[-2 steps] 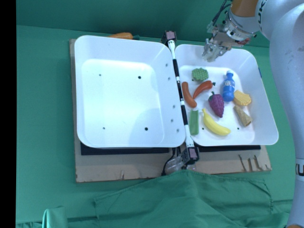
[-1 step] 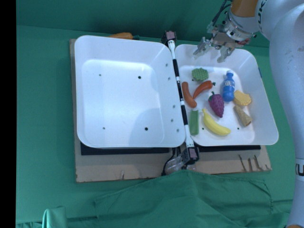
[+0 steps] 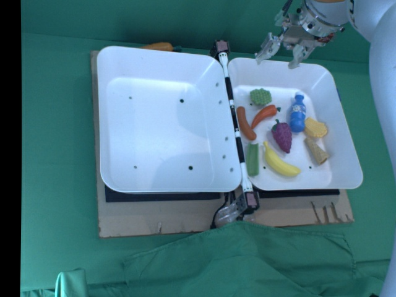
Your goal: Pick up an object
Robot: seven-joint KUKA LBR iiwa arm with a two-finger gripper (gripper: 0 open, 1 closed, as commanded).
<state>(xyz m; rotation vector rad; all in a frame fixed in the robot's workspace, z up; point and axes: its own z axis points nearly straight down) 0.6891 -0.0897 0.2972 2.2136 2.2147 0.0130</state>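
Note:
My gripper [image 3: 281, 53] hangs open above the far rim of the right bin [image 3: 346, 159], with nothing between its fingers. Below it in that bin lie several toy foods: a green broccoli [image 3: 260, 96], a red chili pepper [image 3: 265, 114], a blue bottle [image 3: 298, 112], an orange sausage [image 3: 245, 123], purple grapes [image 3: 282, 135], a yellow banana [image 3: 279, 163], a green cucumber [image 3: 252, 159], a yellow piece [image 3: 315, 128] and a tan cone [image 3: 317, 150].
The left bin [image 3: 124, 67] sits beside the right one, split by a black-and-white divider bar [image 3: 234, 116]. An orange item [image 3: 158, 46] lies behind the left bin. Green cloth [image 3: 247, 258] covers the bench's front.

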